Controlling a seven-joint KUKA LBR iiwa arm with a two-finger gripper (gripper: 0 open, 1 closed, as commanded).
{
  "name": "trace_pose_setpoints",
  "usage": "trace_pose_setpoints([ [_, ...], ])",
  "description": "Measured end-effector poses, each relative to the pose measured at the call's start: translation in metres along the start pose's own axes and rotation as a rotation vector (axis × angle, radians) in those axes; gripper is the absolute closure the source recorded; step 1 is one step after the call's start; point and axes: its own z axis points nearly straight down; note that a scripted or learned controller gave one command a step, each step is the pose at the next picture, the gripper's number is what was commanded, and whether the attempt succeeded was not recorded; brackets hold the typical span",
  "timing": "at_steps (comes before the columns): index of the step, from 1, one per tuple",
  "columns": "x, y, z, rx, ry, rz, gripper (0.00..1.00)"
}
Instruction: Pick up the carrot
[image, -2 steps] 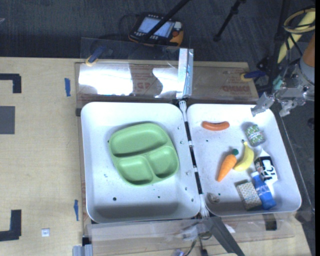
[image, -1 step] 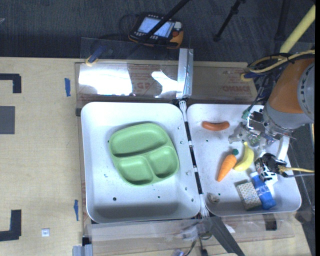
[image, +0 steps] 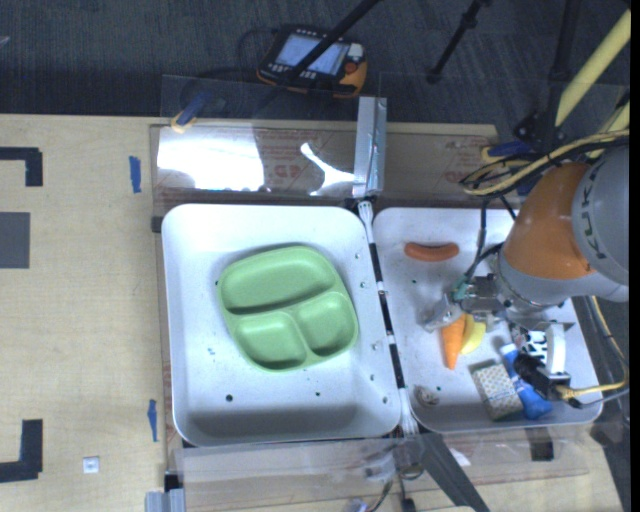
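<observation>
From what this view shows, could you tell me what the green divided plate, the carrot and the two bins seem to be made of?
The green divided plate looks like moulded plastic with a matte finish: uniform colour, soft rounded ridges. The carrot seems a plastic toy, evenly bright orange and smooth, though its upper end is hidden by the gripper. The left bin and right bin look like thin white plastic or coated metal, slightly glossy with rounded corners.
</observation>
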Motion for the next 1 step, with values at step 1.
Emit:
trace_pose_setpoints([
  [1,-0.0003,0.0010,-0.0099,-0.003,0.000,0.002,1.00],
])
